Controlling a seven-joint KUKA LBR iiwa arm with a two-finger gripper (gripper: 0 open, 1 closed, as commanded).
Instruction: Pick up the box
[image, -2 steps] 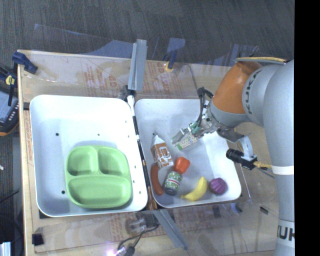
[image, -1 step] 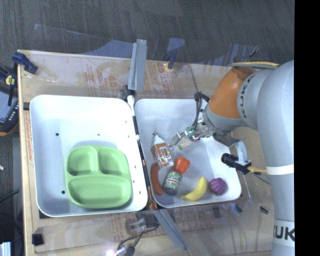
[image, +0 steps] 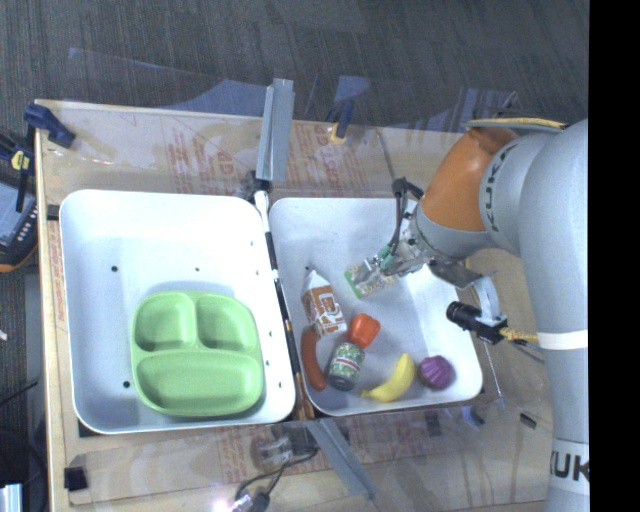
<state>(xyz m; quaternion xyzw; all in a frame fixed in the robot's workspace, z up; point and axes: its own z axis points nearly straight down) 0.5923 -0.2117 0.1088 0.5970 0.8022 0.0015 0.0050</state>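
The box (image: 323, 307) I am after is a small carton with a white gabled top and an orange-brown printed face, lying on its side near the left wall of the right bin (image: 300, 225), tilted so its peak points up the picture. I judge it light and fairly stiff, a toy-sized cardboard or plastic carton whose printed faces may be slick, so I would close across its two long flat sides near the middle, not on the sloped top where my fingers could slide off. It is crowded: a red sausage-shaped piece (image: 312, 359) lies just below it along the same wall, a small orange-red pepper (image: 364, 329) sits touching or nearly touching its right edge, and a little green-labelled can (image: 345, 366) stands just below that. Farther right along the near wall are a yellow banana (image: 393, 379) and a purple round fruit (image: 435, 372). My hand (image: 372, 274) hangs over the middle of this bin, up and to the right of the box and apart from it; whether it is open or closed I cannot tell, because of glare and clutter at its tip. The left bin (image: 90, 215) holds one green divided plate (image: 197, 353). Both bins rest on the worktop (image: 150, 150).
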